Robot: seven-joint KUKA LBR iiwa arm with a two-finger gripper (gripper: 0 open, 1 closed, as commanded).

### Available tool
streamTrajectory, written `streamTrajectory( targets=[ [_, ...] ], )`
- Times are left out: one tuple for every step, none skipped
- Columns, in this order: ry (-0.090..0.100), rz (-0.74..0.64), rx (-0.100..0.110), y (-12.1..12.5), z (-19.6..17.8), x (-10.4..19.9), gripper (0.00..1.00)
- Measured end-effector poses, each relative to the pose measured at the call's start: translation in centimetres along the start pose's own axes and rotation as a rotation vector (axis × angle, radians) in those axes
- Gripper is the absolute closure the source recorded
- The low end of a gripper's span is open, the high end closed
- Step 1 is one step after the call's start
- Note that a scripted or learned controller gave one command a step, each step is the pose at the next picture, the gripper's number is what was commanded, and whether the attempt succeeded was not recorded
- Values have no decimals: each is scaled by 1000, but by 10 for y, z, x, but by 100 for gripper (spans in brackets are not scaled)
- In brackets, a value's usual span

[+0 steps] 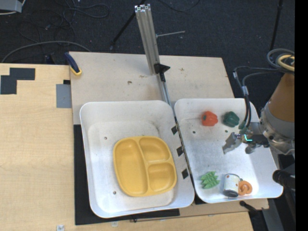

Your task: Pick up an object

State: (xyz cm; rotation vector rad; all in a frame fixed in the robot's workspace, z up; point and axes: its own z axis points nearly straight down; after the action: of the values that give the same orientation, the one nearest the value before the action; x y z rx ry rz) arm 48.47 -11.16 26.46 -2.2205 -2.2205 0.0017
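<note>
The right bin holds several small things. A red pepper-like toy and a dark green piece lie near its far edge. At the near edge lie a light green leafy piece, a small grey can on its side and an orange ring-shaped piece. My gripper hovers over the right side of this bin, below the dark green piece and above the can. It is open, with nothing between its fingers.
A yellow divided plate lies in the left bin. An aluminium post rises behind the bins' shared wall. Cables hang by the arm at the right edge.
</note>
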Motion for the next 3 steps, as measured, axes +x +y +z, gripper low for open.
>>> streamTrajectory(
  targets=[
    [0, 0, -1, 0, 0, 0, 0],
    [2, 0, 6, 10, 52, 1, 0],
    [2, 1, 7, 8, 95, 0, 0]
  ],
)
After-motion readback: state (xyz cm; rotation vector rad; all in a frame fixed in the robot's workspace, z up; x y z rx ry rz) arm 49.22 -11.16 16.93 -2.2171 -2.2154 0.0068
